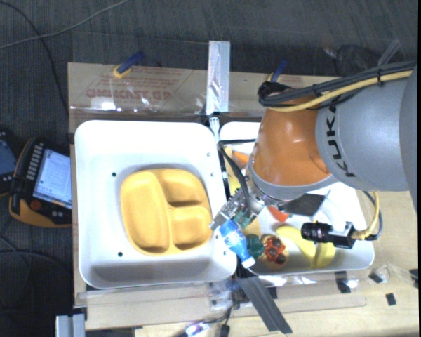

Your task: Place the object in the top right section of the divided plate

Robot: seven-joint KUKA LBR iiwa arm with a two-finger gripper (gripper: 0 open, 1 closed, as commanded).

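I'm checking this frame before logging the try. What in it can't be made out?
- Right bin: most of its contents, hidden under the arm's orange band.
- Gripper: whether it holds anything, since clutter blurs together there.
- Blue object on the bin edge: too small to identify.
- Yellow divided plate: fully visible.

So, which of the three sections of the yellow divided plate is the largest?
The long section on the left side of the divided plate is largest; it runs the plate's full length, while the two right sections share that length.
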